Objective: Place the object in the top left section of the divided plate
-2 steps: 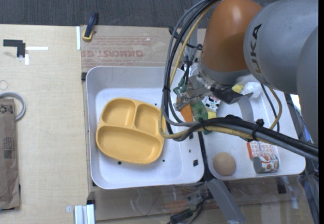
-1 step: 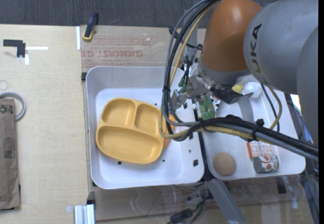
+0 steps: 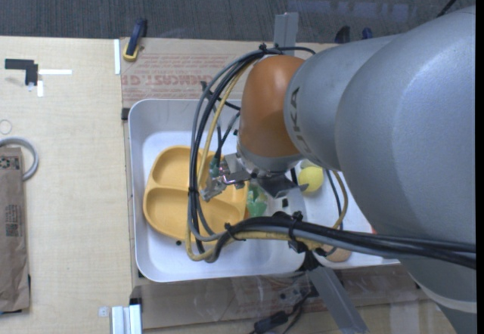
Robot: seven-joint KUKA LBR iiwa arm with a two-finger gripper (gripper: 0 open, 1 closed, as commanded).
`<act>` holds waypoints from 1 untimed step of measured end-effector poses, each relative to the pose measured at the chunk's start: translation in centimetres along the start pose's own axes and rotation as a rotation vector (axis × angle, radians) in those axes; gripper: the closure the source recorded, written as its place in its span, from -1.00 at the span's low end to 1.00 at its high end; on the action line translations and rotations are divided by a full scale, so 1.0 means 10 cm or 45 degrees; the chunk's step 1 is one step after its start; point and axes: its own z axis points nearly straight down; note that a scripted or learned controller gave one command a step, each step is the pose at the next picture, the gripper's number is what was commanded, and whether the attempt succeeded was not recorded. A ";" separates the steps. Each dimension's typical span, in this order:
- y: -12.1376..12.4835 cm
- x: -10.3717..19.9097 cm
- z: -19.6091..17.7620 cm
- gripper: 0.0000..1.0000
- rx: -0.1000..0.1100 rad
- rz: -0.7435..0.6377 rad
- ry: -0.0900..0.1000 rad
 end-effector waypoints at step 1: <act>0.16 0.04 0.14 -1.00 -0.019 0.040 -0.003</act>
